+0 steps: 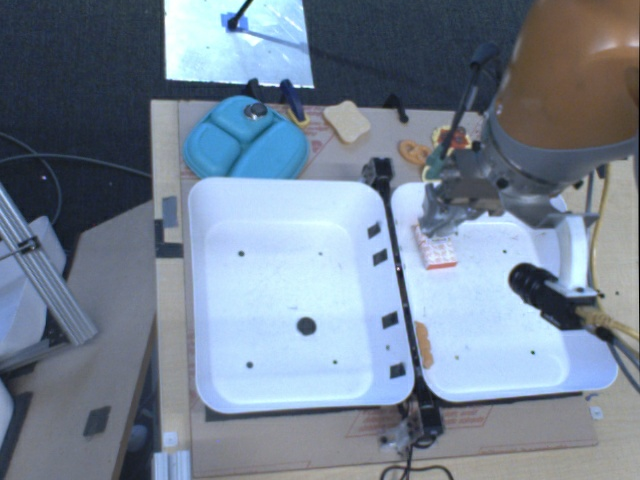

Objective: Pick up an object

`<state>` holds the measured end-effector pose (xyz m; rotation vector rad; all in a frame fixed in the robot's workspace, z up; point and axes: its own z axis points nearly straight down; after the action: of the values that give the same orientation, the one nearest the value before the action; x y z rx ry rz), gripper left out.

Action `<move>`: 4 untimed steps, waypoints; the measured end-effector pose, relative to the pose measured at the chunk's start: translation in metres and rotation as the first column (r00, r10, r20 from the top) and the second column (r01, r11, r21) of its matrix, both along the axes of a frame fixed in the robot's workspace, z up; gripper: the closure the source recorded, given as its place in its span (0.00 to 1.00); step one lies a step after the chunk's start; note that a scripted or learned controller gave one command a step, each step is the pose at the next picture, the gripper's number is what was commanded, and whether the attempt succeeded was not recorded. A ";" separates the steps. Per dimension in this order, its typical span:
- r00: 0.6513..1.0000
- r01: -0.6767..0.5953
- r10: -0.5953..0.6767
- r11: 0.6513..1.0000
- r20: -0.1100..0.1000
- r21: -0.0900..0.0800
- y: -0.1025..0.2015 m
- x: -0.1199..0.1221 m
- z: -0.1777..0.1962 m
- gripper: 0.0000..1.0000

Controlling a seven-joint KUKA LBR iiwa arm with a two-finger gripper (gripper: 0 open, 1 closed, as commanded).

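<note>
The black strip (393, 268) that runs between the two white bins serves as the mark here. In the right bin (520, 368), just to the view's right of the strip's far half, lies a small red-and-white box (437, 251), flat on the bin floor and close to the bin's back wall. The gripper (438, 218) is directly over the box's far end, its tip at or against the box's top. From this angle I cannot tell whether it actually touches, how far it is open, or whether it has hold of anything. The box looks to be resting on the floor of the bin (nothing shows it lifted). The grey and orange arm (575, 78) rises from the gripper toward the view's upper right, well away from the strip.

Against the strip's near half, on the same side, an orange-brown piece (424, 346) sits by the right bin's wall. To the view's left of the strip, in the left bin (260, 268), there is a small dark round thing (306, 325), well apart from the strip.

Beyond the strip's far end, on the desk (260, 433), lie a tan slice of toy toast (347, 121) and a blue divided plate (245, 140) to its left, and a small orange pretzel-like shape (413, 151) to its right.
</note>
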<state>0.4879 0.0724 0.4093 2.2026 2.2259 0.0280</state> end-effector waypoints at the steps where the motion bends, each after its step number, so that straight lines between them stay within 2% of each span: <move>1: 1.000 0.003 -0.003 1.000 0.000 0.000 0.016 -0.001 0.134 1.00; 2: 1.000 0.001 -0.001 1.000 -0.026 -0.007 0.078 -0.002 0.030 1.00; 3: 1.000 0.017 -0.017 1.000 -0.011 -0.006 -0.008 0.011 0.081 1.00; 4: 1.000 0.003 -0.004 1.000 -0.031 -0.008 0.050 0.039 -0.107 1.00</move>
<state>0.5267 0.1228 0.3022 2.2184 2.2340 -0.0147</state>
